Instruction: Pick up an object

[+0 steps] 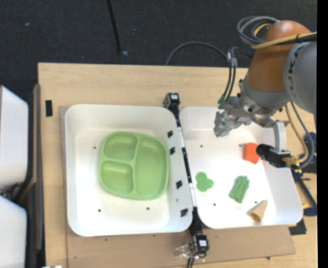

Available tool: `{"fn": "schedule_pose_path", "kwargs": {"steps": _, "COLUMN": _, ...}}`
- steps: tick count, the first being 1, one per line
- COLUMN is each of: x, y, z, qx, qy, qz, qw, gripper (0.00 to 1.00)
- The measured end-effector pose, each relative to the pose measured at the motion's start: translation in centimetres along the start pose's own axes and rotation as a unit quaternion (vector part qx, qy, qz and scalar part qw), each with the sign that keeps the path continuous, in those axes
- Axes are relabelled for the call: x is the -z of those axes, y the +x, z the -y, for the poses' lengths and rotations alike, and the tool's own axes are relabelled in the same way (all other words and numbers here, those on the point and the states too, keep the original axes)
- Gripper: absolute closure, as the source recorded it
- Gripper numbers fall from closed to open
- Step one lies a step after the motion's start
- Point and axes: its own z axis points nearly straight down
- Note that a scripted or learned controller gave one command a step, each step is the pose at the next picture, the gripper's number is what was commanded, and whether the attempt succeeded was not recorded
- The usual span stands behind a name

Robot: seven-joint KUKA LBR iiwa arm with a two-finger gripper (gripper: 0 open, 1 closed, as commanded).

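Right now the claw (pixel 224 125) hangs over the right bin's (pixel 208 121) bare far end, nothing visible in it (whether wide or narrow I cannot tell). Candidate objects lie nearer in that bin: orange block (pixel 251 152), green clover piece (pixel 204 182), green ridged block (pixel 239 188), tan cone (pixel 258 210).

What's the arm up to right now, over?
Gripper above right bin's far end, nothing held. Orange block, green ridged piece, green clover shape, tan cone lie untouched. Nothing in the way.
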Motion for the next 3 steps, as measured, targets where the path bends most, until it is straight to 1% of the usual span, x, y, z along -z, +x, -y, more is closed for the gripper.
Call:
{"fn": "schedule_pose_path", "kwargs": {"steps": 1, "x": 1.4, "y": 4.2, "z": 2.1, "qx": 0.001, "qy": 0.0, "qz": -0.001, "qw": 1.0, "gripper": 1.0}}
{"fn": "schedule_pose_path", "kwargs": {"steps": 2, "x": 1.7, "y": 7.9, "z": 4.4, "qx": 0.001, "qy": 0.0, "qz": -0.001, "qw": 1.0, "gripper": 1.0}}
{"fn": "schedule_pose_path", "kwargs": {"steps": 3, "x": 0.9, "y": 13.1, "z": 5.8, "qx": 0.001, "qy": 0.001, "qz": -0.001, "qw": 1.0, "gripper": 1.0}}
